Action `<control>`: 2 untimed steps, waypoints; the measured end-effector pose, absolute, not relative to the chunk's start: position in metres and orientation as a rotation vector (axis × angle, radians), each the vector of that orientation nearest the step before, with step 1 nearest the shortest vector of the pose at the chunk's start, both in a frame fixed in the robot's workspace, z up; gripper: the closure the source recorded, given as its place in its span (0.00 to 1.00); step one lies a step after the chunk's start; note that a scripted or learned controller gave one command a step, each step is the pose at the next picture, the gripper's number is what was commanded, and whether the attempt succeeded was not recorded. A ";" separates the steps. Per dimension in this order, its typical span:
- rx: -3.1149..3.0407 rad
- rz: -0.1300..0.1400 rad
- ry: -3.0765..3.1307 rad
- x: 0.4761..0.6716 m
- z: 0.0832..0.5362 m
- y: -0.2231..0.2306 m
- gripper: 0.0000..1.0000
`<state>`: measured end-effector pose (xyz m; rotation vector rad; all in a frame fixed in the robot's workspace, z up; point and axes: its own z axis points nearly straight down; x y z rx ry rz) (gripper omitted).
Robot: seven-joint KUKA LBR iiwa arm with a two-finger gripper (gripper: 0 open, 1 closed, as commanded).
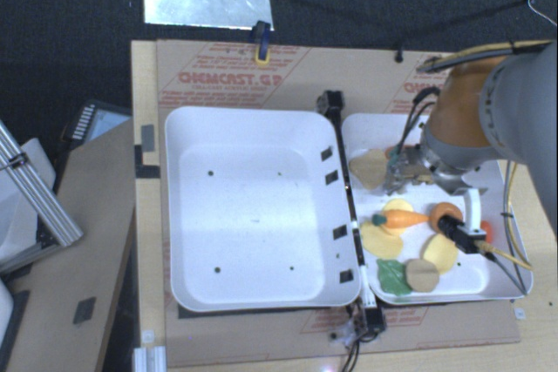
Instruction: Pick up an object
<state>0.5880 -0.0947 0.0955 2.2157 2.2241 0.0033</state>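
Dark carpet surrounds a worktop [227,70] covered with tan cardboard printed in red lettering, seen from above at a slant. Two shallow white bins sit side by side on it. Taking the right bin [501,287] as the landmark, the left bin [253,209] lies just beside it, touching along a black hinged strip. Inside the right bin lies a cluster of toy food: a pale tan piece [368,169] near the bin's far left corner, an orange carrot [402,219] in the middle with a yellow piece [398,206] just behind it, a flat yellow piece [383,241] toward the bin's left wall, an orange round piece [446,213] to the carrot's right, a pale yellow piece [441,253] nearer the front, and a green piece [392,276] touching a beige round piece [422,275] at the bin's front edge. The grey arm [514,104], with an orange band, reaches over the bin's far right part. Its gripper [398,174] hangs low over the bin's far left area, just beside the pale tan piece; whether the fingers are spread or pressed together cannot be told, and nothing is visibly between them.
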 end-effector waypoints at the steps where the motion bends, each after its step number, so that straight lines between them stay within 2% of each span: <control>1: 2.201 0.021 2.219 0.619 0.286 -0.071 1.00; 2: 2.204 0.021 2.216 0.581 0.458 -0.072 1.00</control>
